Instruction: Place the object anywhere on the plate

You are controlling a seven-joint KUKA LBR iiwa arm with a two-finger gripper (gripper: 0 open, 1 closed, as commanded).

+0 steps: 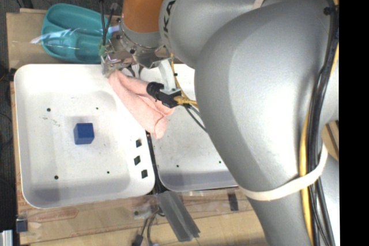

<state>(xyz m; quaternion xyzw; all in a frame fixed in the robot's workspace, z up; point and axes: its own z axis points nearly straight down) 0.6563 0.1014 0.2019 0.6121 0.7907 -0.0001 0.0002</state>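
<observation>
Gripper (110, 63): grip state indiscernible, touching pink cloth (141, 103) beside left bin (34, 181). Step: pickup. Next: find a plate.

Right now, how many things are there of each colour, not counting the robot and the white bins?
Blue: 1, the blue cube in the left bin.
Pink: 1, the pink cloth hanging at the gripper.
Teal: 1, the teal plate behind the left bin.
Total: 3
</observation>
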